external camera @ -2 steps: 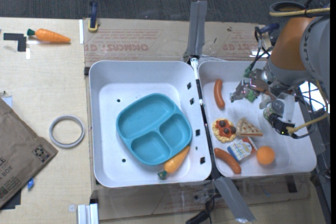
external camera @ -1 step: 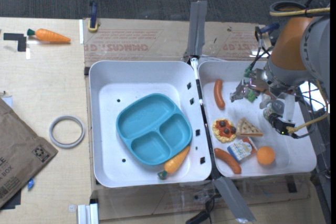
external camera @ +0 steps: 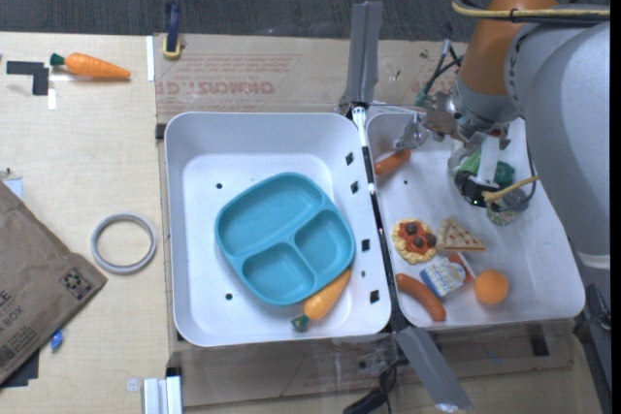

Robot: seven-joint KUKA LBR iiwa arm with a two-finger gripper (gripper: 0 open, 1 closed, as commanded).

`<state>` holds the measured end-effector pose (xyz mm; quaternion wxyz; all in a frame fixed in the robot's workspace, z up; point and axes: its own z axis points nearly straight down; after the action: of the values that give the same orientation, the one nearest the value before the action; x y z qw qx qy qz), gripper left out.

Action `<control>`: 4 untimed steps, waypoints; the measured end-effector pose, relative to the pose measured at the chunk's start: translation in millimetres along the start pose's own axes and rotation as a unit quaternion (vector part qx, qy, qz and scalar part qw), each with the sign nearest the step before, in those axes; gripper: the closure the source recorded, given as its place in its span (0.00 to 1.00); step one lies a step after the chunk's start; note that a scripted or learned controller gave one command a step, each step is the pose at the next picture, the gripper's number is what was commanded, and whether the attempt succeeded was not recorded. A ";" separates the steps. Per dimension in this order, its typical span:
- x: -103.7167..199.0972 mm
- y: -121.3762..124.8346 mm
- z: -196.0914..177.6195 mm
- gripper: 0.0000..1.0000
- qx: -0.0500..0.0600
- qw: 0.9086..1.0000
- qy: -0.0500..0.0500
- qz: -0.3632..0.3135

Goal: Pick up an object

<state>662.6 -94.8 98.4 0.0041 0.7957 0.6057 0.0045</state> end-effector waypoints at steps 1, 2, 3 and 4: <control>-75.9 17.2 5.3 0.00 0.005 0.998 -0.002 -0.059; -108.5 -0.7 3.4 0.00 0.007 0.998 0.011 -0.058; -127.8 -5.4 -53.6 0.00 0.005 0.978 -0.001 -0.207; -69.8 -20.5 -19.5 0.00 0.006 0.952 0.000 -0.306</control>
<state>624.0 -156.6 117.5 0.0005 0.5724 0.8200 -0.0002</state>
